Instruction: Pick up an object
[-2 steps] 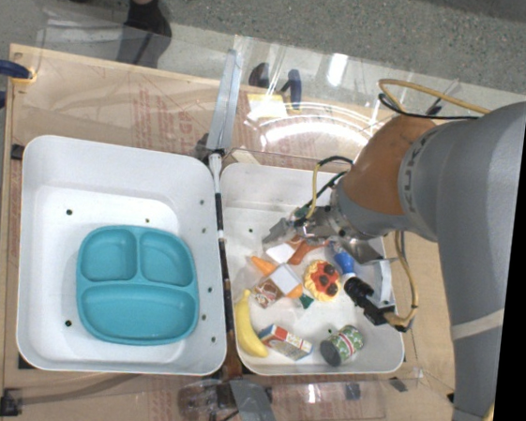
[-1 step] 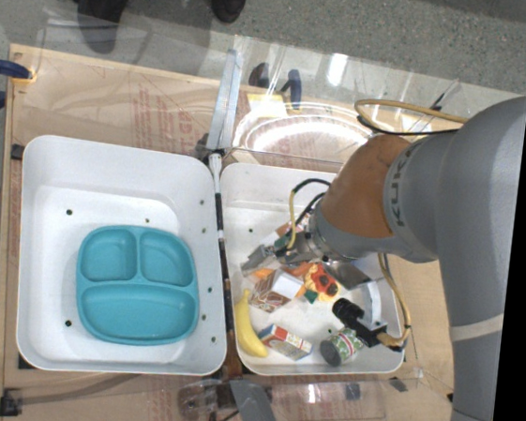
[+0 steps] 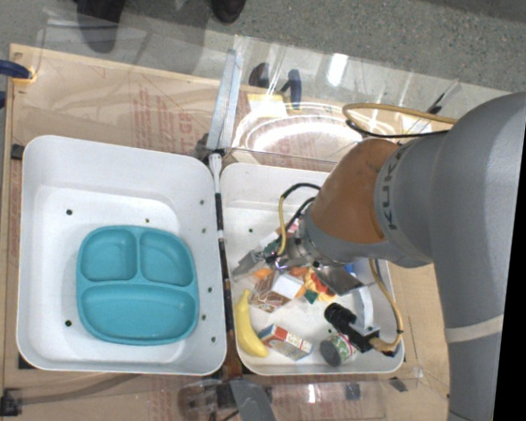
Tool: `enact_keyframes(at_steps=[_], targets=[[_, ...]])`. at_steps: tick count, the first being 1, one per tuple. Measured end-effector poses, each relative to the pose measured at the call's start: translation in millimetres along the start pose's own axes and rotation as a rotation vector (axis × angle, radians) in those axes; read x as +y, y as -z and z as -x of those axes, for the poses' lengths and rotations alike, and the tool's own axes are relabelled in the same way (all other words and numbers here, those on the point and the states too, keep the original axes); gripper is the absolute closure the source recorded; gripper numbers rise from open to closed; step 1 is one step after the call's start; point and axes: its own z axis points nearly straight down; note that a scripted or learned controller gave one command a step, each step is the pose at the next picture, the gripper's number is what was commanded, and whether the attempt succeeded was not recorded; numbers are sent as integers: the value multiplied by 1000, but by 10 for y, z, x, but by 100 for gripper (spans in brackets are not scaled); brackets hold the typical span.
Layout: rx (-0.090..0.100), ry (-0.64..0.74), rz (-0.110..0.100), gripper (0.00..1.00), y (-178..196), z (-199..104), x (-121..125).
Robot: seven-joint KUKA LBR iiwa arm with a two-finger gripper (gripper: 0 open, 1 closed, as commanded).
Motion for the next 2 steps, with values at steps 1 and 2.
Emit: enact_keyframes(at_steps=[1,2], targets=[[-2,0,1,100,111,19,3],[-2,1,1,0,111,18,4]])
